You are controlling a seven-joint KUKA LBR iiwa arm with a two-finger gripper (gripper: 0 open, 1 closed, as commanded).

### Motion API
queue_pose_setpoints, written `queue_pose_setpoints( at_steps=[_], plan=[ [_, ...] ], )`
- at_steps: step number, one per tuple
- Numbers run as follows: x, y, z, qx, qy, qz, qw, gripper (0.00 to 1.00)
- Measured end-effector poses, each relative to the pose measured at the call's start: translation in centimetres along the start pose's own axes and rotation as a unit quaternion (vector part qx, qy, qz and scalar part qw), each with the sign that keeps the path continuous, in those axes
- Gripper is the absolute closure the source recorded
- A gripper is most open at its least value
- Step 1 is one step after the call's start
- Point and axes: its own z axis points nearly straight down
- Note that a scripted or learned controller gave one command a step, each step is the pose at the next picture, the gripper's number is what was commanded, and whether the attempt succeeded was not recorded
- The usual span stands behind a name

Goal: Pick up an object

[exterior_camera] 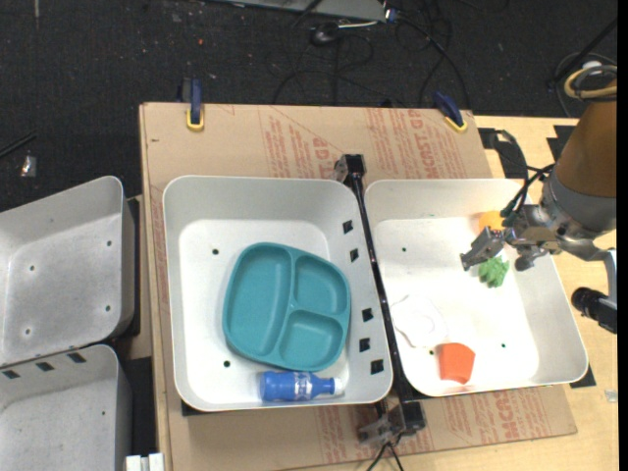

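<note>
Hand (496, 248) over the right white bin (559, 361), and we see its dark fingers low above a small green object (495, 272) near the bin's far right part; whether they grip it, or how wide they stand, we cannot tell. A small orange piece (490, 221) lies just behind the hand. We spot an orange plastic cup (455, 361) near the front wall. In the left white bin (186, 263) sits a teal divided plastic tray (287, 305), with a blue plastic bottle (296, 387) lying on its side just in front.
</note>
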Motion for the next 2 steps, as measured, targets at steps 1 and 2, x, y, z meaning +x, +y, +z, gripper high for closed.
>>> queue_pose_setpoints(
  at_steps=[1, 2],
  plan=[
    [0.0, 0.3, -0.7, -0.006, -0.001, -0.002, 1.0, 0.0],
    [0.0, -0.6, 5.3, -0.003, 0.0, 0.0, 1.0, 0.0]
  ],
)
